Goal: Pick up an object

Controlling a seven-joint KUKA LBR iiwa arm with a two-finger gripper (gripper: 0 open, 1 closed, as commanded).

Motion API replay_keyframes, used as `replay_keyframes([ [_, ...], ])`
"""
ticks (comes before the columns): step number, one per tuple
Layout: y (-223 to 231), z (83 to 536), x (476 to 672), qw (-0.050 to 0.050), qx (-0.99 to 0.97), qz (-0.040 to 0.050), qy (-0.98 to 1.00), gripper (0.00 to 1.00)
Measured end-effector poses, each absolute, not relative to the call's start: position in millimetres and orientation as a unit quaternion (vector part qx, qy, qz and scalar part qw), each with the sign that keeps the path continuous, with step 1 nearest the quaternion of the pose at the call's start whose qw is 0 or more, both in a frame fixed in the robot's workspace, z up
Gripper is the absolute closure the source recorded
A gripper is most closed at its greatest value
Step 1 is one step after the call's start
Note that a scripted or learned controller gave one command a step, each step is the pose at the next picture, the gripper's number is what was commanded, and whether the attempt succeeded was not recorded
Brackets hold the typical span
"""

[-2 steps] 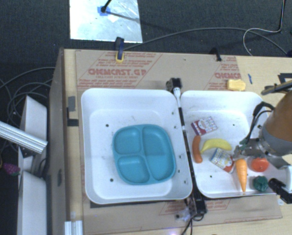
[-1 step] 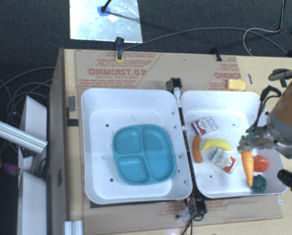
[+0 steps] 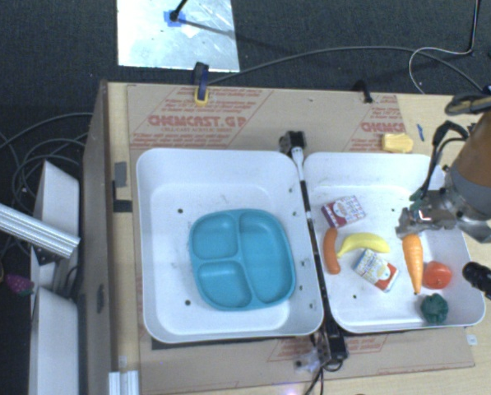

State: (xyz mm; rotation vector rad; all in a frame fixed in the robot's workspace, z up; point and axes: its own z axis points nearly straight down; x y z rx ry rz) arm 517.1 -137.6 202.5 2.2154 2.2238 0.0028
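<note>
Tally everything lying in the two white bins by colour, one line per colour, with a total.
Blue: 1, the blue plastic divided plate
Orange: 2, the orange toy carrot and the orange sausage-shaped toy
Yellow: 1, the yellow toy banana
Red-and-white: 2, the upper carton and the lower carton
Red: 1, the round toy tomato
Green: 1, the dark green toy broccoli
Total: 8

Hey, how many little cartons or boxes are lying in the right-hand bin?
2. One red and white carton lies near the bin's upper left, above the banana. The other carton lies just below the banana. The arm could hide more at the right edge.
</note>
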Motion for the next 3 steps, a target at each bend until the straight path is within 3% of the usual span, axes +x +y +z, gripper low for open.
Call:
replay_keyframes([
  [1,-121,227,501.2,0.001,0.705,0.0009,0.709,1.00],
  [2,-142,191,544.7,0.001,0.706,0.0001,0.708,1.00],
  [3,-50,224,556.1,0.000,0.705,0.0014,0.709,1.00],
])
